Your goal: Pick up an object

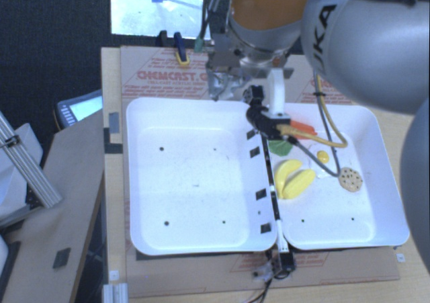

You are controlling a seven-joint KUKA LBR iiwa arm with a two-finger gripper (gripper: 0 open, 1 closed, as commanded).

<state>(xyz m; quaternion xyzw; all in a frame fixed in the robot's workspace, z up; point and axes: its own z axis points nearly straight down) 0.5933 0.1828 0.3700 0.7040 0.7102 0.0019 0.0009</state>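
Jaws hang blurred over the far rim of the left bin, close to the seam between the two bins; whether they stand apart or together I cannot tell. The things to pick lie in the right bin: a yellow banana beside the seam, a round cookie, a small yellow piece, a green piece and an orange piece.
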